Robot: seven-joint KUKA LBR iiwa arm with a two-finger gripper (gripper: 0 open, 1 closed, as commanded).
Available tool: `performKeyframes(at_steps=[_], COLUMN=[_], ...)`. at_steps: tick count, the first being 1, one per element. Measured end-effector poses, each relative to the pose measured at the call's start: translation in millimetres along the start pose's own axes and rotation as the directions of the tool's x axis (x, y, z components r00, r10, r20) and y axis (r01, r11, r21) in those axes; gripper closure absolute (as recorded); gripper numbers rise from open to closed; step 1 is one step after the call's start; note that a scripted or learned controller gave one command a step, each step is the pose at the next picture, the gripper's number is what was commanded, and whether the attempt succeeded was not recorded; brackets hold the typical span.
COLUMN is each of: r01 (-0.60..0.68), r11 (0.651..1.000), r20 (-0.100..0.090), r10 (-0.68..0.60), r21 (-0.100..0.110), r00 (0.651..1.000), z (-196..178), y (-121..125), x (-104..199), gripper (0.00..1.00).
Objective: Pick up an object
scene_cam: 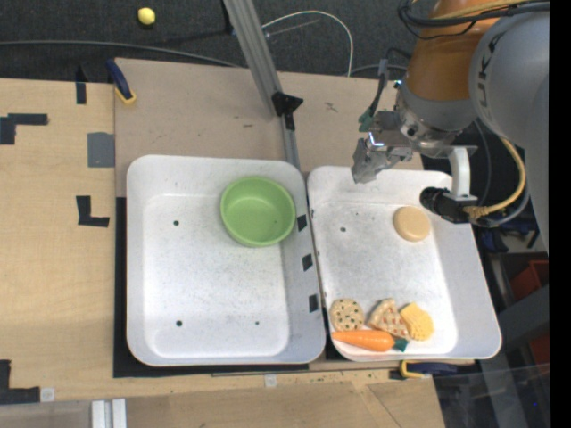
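Observation:
My gripper (368,169) hangs over the far edge of the right bin (464,266), with nothing seen between its fingers. A round tan bun (412,224) lies in that bin, a little to the right of and nearer than the gripper. Along the bin's near edge lie a round cookie (346,314), an orange carrot (364,339), a cracker-like piece (387,316) and a yellow corn piece (417,321). A green bowl (258,209) stands in the far part of the left bin (161,266).
A slanted metal pole (259,47) rises behind the bins, ending in a black clamp near their shared corner. A black cable unit (446,205) sticks out by the right bin's far right side. A yellow ball (146,15) lies on the dark floor beyond the bench.

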State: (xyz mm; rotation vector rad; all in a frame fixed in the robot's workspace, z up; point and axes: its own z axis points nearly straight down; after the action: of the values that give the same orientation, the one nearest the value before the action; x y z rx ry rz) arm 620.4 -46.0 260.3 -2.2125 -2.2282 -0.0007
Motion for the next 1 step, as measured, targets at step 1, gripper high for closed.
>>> performKeyframes(at_steps=[1], r01=[0.0], r11=[1.0], r20=[0.0], r10=[0.0], r21=[-0.001], r00=[1.0], z=[0.4], y=[1.8], x=[56.7], gripper=[1.0])
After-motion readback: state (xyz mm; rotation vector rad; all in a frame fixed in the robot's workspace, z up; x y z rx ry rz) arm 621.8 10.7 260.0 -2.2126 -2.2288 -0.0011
